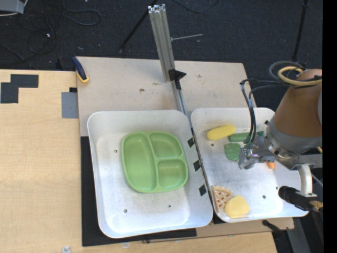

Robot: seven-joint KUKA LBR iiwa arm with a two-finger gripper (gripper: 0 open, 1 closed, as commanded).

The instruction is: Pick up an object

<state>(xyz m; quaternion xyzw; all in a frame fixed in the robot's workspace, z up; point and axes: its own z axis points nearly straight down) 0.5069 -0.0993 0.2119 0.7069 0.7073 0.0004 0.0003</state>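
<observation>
In the right bin point(247, 188) lie a yellow corn cob point(221, 132), a green leafy piece point(232, 151), a green stick-shaped item point(241, 137), a waffle piece point(221, 196) and a pale yellow lump point(236, 206). A small orange bit point(270, 165) peeks out beside the arm. My gripper point(246, 158) hangs low over the right bin, just right of the green leafy piece. Its tip is a dark metallic blur against the bin floor.
A green divided plate point(154, 161) rests in the left bin point(105, 194). An aluminium post point(163, 41) rises behind the bins. Black clips point(196, 165) mark the seam between the bins. The arm's grey body point(297, 120) covers the right bin's far right side.
</observation>
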